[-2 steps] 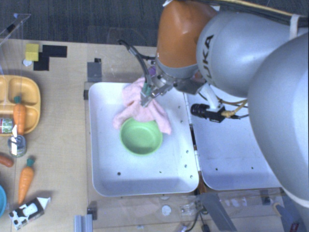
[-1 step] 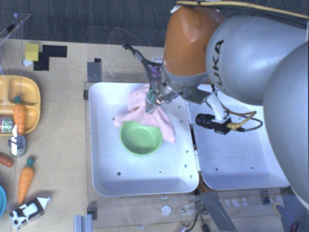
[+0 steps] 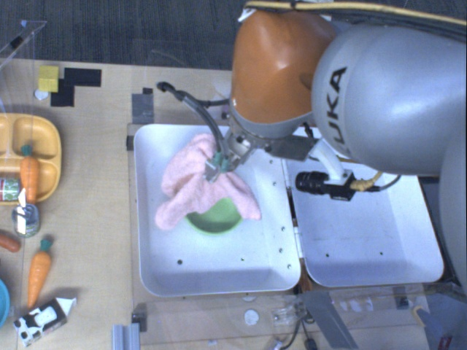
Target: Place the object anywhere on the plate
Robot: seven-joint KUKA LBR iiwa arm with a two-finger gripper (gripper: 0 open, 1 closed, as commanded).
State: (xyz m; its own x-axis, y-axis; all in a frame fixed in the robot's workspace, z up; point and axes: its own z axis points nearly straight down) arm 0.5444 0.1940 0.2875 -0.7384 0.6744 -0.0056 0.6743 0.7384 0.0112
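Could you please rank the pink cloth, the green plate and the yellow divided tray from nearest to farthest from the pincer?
1. Pink cloth: directly under the pincer, in the left bin.
2. Green plate: just below, partly covered by the cloth.
3. Yellow divided tray: far left on the bench, outside the bins.

The grey arm (orange band above its wrist) reaches in from the right, its gripper (image 3: 219,168) lowered, fingertips pinched together.
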